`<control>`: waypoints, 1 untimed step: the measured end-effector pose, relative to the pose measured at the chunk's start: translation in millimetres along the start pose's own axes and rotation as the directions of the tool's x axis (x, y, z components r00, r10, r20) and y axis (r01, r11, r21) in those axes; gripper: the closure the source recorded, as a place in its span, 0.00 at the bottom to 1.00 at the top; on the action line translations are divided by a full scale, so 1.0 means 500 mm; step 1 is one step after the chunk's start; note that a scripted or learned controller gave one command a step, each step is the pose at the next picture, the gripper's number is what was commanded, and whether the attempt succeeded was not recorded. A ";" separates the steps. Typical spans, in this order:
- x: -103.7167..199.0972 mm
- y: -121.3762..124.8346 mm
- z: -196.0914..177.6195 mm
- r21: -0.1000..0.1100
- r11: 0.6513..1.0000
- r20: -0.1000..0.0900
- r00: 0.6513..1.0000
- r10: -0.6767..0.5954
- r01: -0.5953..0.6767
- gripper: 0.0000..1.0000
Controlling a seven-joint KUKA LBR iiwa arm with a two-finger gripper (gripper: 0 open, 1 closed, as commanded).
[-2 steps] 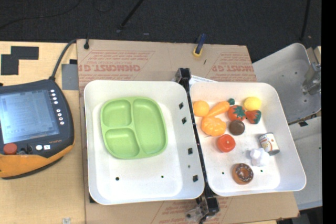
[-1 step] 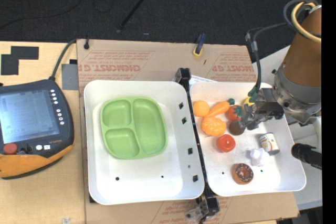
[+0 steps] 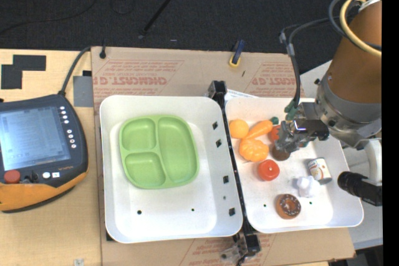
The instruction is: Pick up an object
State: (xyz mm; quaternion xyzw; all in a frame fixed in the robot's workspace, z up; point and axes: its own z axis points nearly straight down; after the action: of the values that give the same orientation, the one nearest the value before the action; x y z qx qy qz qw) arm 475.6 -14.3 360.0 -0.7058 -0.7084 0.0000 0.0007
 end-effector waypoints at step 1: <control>0.107 -0.001 0.121 0.009 1.000 0.000 1.000 0.000 0.000 1.00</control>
State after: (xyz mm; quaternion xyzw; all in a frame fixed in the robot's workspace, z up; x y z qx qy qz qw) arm 475.1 39.4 299.6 -0.7056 -0.7086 0.0032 0.0038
